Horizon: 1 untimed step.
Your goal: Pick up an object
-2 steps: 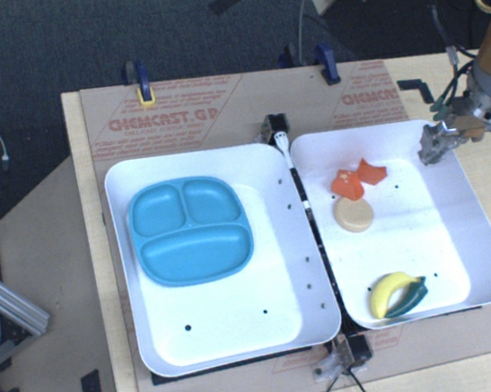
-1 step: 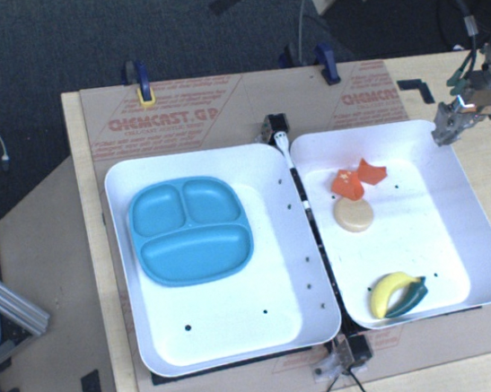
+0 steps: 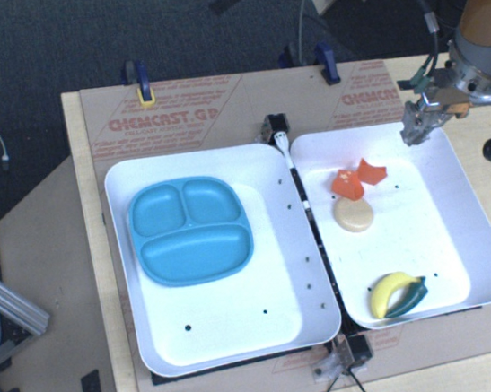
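The right bin point(image 3: 464, 205) holds an orange-red piece point(image 3: 356, 180), a round beige disc point(image 3: 354, 215) just below it, and a yellow banana with a dark green piece point(image 3: 397, 294) near the front edge. My gripper point(image 3: 419, 126) hangs over the bin's far right corner, well apart from all three objects, with nothing visible between its fingers.
A blue divided plate point(image 3: 191, 230) lies in the left bin point(image 3: 244, 317). Blue clamps point(image 3: 140, 78) hold the cardboard at the back edge. A black fitting point(image 3: 276, 128) sits between the bins at the far side. Cables run behind the bench.
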### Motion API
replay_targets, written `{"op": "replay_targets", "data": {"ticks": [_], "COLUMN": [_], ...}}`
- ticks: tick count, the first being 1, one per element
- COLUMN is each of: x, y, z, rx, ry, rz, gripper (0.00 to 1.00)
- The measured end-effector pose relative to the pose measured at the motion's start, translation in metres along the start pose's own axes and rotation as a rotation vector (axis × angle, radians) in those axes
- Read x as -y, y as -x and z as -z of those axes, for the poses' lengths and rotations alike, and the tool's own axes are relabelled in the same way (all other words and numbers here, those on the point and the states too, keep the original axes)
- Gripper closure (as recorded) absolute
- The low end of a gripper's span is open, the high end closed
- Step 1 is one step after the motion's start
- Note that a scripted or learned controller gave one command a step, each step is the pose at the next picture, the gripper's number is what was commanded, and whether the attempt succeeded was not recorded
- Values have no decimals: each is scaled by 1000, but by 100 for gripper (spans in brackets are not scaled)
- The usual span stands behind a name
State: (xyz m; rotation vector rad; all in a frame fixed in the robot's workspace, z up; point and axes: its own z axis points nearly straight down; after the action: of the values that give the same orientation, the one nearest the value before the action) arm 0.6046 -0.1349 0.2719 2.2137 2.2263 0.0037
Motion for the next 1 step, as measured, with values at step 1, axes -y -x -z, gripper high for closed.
{"op": "replay_targets", "data": {"ticks": [1], "x": [-7], "y": [-53], "z": [-17], "rx": [-1], "ry": [-6], "rz": [-1], "gripper": [100]}}
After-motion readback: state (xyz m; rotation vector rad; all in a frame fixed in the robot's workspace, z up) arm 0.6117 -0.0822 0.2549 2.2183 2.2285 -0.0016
